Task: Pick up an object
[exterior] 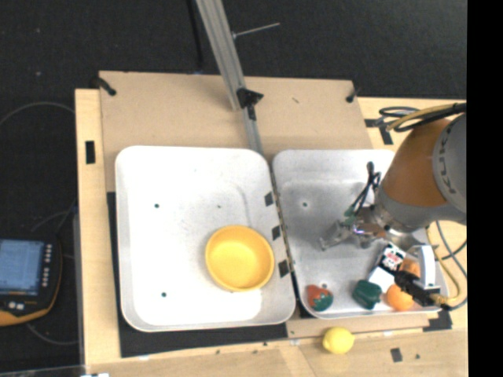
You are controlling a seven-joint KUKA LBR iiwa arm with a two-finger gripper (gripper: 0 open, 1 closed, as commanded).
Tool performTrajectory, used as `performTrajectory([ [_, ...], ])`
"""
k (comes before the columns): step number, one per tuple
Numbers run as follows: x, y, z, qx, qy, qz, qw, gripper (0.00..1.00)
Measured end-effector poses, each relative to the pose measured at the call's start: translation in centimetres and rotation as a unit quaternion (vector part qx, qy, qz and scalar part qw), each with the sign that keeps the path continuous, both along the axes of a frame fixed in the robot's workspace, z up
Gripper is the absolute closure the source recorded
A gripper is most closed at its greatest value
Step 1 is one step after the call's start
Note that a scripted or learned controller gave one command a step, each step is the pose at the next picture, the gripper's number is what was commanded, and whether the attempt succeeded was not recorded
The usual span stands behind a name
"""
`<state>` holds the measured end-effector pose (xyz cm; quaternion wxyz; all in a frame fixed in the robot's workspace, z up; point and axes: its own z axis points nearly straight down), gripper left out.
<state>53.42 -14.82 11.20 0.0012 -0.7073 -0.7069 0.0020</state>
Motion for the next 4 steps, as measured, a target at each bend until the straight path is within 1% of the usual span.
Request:
performTrajectory([
  [1, 0.0, -0.1, -1.2, -0.0002, -0.001, 0.000, 1.0000, 0.00],
  [2, 0.1, -0.2, 0.0, 0.0004, -0.004, -0.003, 1.0000, 1.00],
  [3, 1.0, 0.1, 6.0, -0.0004, -0.006, 0.002, 1.0000, 1.00],
  [4, 1.5, -0.8, 11.9, -0.0009, -0.006, 0.002, 1.0000, 1.00],
])
